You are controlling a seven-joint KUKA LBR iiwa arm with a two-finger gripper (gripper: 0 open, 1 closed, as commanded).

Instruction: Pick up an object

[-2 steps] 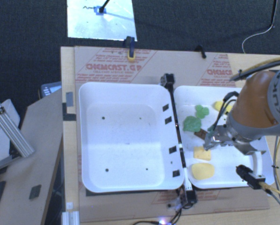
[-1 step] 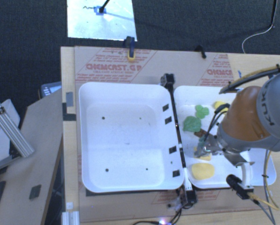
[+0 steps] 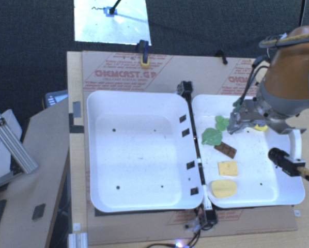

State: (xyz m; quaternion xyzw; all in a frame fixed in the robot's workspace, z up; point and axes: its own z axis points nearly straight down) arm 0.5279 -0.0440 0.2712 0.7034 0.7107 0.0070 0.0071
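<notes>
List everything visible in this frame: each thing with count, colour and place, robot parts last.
bins: 2, white, side by side on the bench
board: 1, tan with red print, under the bins
green pieces: 2, green, right bin, upper left part
brown bar: 1, dark brown, right bin, just below the green pieces
yellow square: 1, yellow, right bin, below the bar
yellow lump: 1, pale yellow, right bin, near front left corner
yellow item: 1, yellow, right bin, mostly hidden under the hand
black clips: several, black, along the seam between bins
metal sheet: 1, silvery, behind the bench
arm: 1, grey with orange, from the right
hand: 1, grey, over right bin's back, beside the green pieces
</notes>
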